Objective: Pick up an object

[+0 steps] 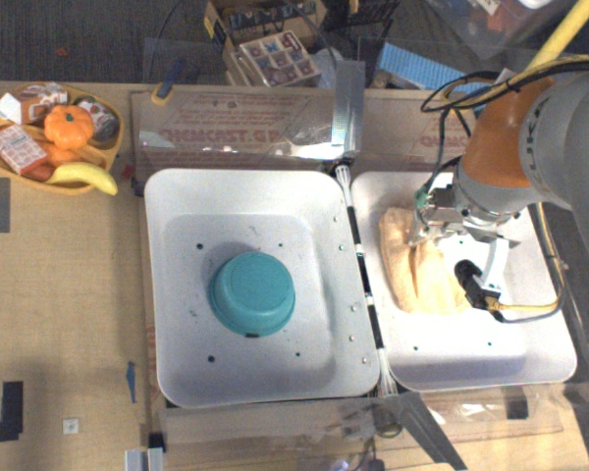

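**Hand low over cloth in right bin; grasp unconfirmed**

Target candidate: a pale cream, crumpled soft cloth [412,263] lying in the right shallow white plastic bin [491,356], toward the bin's 9 o'clock side, near the wall shared with the left bin. Judged light, limp and not fragile; it will drape and may slip out if only a thin edge is caught. Best hold looks like a raised fold at the middle of the heap, pinched from above.

The hand [440,226] sits at the cloth's 1 o'clock edge, directly over or touching the fabric; contact cannot be confirmed. Whether it is wide or narrow I cannot tell, as the wrist and cabling cover it. No fabric seen held.

Alternative: a teal round plastic bowl [253,293], upside down, at the centre of the left shallow white bin [177,204]. Stiff, smooth, domed, so probably slippery to pinch; the rim is the only likely hold.

A fruit basket [49,140] rests on the surface at 10 o'clock, well apart.
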`<state>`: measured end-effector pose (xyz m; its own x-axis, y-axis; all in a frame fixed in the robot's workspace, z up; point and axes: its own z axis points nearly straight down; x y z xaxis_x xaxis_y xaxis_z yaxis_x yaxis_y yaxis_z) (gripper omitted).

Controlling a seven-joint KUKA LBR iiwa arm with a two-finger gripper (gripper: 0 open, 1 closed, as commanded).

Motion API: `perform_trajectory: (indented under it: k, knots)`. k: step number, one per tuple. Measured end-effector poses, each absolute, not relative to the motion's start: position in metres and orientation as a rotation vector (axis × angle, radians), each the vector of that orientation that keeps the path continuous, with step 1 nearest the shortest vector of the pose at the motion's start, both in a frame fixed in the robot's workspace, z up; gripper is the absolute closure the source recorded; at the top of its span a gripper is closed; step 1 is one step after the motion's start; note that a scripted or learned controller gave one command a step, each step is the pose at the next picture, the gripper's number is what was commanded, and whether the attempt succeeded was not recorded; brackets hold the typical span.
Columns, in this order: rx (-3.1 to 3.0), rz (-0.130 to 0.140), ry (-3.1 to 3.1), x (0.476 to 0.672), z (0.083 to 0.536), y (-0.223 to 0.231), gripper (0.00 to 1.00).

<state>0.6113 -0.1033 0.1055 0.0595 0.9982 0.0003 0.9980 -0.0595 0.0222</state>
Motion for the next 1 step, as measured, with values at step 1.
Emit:
perform_trajectory:
  k: [1]
  knots:
    - [1.965,-0.001,2.448,0.6533,0.1851,-0.0719,1.00]
